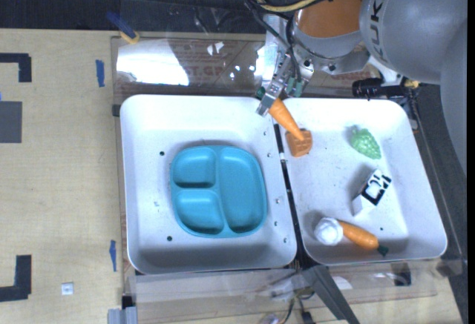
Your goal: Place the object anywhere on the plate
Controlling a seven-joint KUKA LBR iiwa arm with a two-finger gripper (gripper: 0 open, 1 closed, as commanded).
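Hanging from the gripper (273, 95) at the far edge of the bins is an orange carrot-shaped toy (289, 130); its narrow far tip is sitting between the fingers, so the gripper is closing on it, and the blunt near end is dangling down over the seam between the two bins.

- Item in hand: orange carrot-shaped toy, tilting down and to the right, over the divider and just inside the right bin (415, 189). It is looking like hard moulded plastic: light, stiff, smooth and probably a little slippery. With the hold lying at the thin tip, the heavier end is likely swinging freely, so the grip is appearing marginal; a hold nearer the middle would be steadier.
- Target: blue divided plate (219, 189), lying in the left bin (141, 167), near and to the left of the toy, well apart from it.
- Other stock, right bin: green leafy piece (365, 141) far right; black-and-white block (373, 190) mid; second orange carrot with a white cap (343, 232) at the near edge.
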